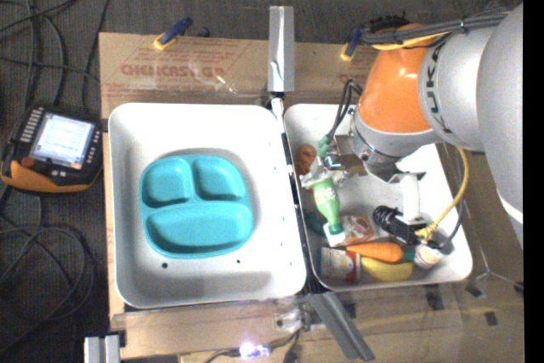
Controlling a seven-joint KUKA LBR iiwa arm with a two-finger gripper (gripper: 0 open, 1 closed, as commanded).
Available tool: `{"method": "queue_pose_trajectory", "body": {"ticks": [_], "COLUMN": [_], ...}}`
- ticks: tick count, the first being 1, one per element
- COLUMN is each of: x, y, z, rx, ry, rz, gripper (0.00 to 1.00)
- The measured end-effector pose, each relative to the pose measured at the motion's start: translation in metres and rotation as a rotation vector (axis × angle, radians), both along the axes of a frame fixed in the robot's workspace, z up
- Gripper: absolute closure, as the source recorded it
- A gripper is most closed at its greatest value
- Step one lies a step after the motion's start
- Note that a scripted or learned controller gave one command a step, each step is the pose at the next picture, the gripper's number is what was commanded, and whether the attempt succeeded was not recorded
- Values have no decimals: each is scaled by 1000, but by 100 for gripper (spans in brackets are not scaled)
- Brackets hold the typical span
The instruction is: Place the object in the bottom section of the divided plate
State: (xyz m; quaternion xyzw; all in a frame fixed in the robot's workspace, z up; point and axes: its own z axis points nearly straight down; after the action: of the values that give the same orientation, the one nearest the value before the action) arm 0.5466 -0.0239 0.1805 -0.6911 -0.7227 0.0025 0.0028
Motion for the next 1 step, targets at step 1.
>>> {"method": "queue_pose_trajectory", "body": {"ticks": [1], "x": [-7], "y": [73], "z": [1], "rx": [3], "ry": [-2], "rz": [466], "gripper": [100]}}
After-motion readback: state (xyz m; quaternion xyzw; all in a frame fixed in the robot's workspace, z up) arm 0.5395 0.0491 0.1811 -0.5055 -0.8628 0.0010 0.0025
